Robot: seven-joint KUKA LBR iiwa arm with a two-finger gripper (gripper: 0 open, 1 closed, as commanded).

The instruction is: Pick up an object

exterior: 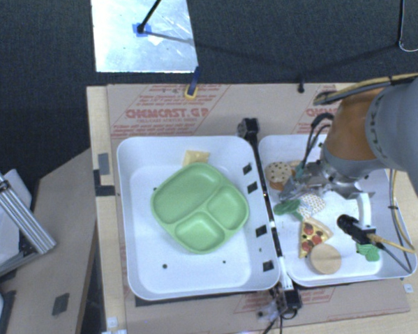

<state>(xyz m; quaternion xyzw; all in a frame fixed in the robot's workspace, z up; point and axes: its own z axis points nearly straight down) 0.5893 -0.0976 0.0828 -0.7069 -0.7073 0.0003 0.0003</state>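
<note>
Where the arm [375,136] overhangs the right bin [389,272] — toys half hidden.

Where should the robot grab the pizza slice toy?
The pizza slice lies flat in the right bin, tip toward the round wooden disc. Probably best to come straight down from above and pinch across its two long slanted edges, near the middle, where it is narrower than at the crust.

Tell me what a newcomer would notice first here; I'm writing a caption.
The green divided plate sits in the middle of the left bin. The grey arm with its orange band leans over the right bin, above a toy pizza slice and a cookie.
</note>
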